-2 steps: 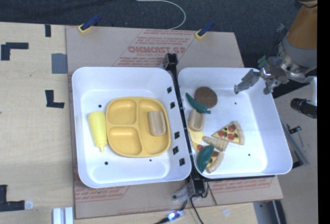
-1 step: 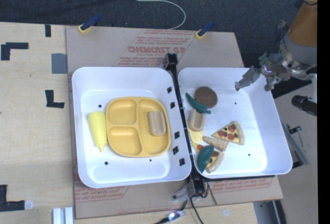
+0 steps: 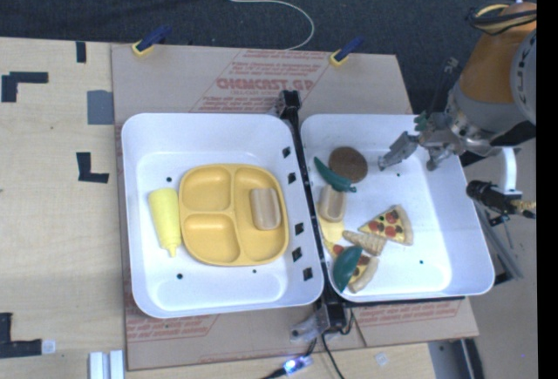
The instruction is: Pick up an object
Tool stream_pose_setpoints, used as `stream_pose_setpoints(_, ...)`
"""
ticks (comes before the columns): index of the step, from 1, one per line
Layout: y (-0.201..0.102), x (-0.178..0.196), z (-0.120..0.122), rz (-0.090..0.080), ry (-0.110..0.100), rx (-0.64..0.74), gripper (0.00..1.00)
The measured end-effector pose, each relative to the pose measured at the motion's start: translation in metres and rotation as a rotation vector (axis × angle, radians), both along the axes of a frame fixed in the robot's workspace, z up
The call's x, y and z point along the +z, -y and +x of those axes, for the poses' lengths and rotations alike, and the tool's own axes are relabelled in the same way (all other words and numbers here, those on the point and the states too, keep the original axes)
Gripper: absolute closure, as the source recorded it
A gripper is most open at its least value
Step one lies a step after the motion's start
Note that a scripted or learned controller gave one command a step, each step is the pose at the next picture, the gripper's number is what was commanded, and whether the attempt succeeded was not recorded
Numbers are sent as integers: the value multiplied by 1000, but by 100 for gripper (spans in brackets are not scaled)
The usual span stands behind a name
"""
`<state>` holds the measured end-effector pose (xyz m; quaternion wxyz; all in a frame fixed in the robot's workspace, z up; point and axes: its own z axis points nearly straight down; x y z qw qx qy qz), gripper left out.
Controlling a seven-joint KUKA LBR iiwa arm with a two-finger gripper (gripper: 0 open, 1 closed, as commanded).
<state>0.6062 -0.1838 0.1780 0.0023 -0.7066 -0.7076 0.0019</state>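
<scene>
Camera view, looking down on the counter (image 3: 61, 194): nothing has been lifted yet, by the look of it. Every item sits on a bin floor, so the whole pick is still to do. In the right bin (image 3: 453, 273) the candidates lie along the left side: a brown round piece (image 3: 349, 164), a green piece (image 3: 334, 177) just beside it, a tan cylinder (image 3: 331, 204) below, a pizza slice (image 3: 389, 226) toward the middle, and a small cluster with a teal piece (image 3: 348, 263) near the front-left corner. The left bin (image 3: 139, 142) carries a yellow divided plate (image 3: 228, 220) with a tan block (image 3: 265, 208) in one compartment, and a yellow bottle (image 3: 165, 219) beside the plate.

Now the arm: it comes in from the right, orange band up high, wrist bent down over the right bin's back-right part. The jaws (image 3: 417, 151) are spread apart, nothing between them, hanging just right of the brown round piece and apart from it.
</scene>
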Motion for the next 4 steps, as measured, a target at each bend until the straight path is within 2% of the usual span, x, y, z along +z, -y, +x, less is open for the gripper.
stream_pose_setpoints(1, 5, -62, -4, 0, -1, 0, 0)
stream_pose_setpoints(2, 4, -95, -4, -2, 4, 1, 0)
stream_pose_setpoints(3, 4, -82, -3, -3, 8, 2, 100)
stream_pose_setpoints(4, 4, -19, -1, -2, 10, 0, 100)
